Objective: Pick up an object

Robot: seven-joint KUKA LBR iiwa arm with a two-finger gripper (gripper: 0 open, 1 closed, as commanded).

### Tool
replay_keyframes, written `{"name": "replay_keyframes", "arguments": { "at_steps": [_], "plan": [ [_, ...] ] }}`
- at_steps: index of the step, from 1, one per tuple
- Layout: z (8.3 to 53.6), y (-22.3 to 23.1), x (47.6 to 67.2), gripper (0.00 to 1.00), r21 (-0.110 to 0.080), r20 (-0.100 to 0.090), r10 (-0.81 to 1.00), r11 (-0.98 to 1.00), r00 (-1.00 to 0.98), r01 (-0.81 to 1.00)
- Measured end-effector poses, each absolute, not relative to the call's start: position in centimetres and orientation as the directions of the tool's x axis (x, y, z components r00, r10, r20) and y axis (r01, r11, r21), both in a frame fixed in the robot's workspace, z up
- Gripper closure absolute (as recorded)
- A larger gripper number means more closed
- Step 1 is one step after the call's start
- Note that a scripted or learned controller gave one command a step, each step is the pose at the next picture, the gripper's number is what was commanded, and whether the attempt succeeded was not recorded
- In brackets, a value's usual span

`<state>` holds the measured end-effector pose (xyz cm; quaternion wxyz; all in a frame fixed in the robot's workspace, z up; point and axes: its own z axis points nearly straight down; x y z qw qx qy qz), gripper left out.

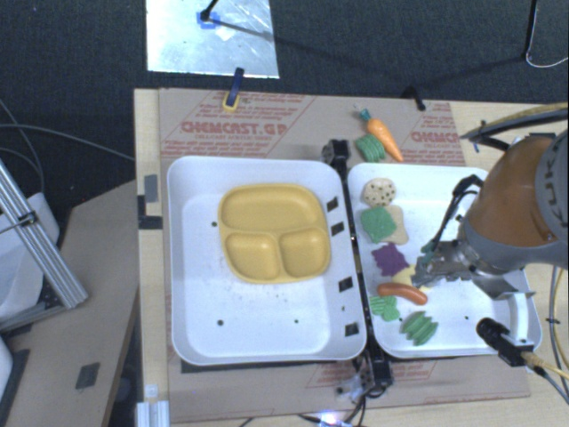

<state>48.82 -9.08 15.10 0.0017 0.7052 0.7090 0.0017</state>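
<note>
The right bin (498, 189) holds several toy foods: a speckled cookie (380, 191), a green leafy piece (377, 223) on a tan slab, a purple piece (389, 258), an orange-red sausage (403, 293), a small green piece (384, 307) and a green ridged piece (418, 327). My gripper (428, 269) is low in this bin, just right of the purple piece and above the sausage's right end. Nothing can be made out between its tips.
The left bin (196, 318) holds a yellow divided plate (271, 232). A toy carrot (384, 135) and a green piece (369, 149) lie on the cardboard behind the right bin. The arm's grey and orange body covers the right bin's right side.
</note>
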Motion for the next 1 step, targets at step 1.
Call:
{"name": "replay_keyframes", "arguments": {
  "at_steps": [1],
  "plan": [
    [17.7,-13.47,48.68,1.0,0.003,-0.002,1.0,-0.001,0.001,1.0]
  ]
}}
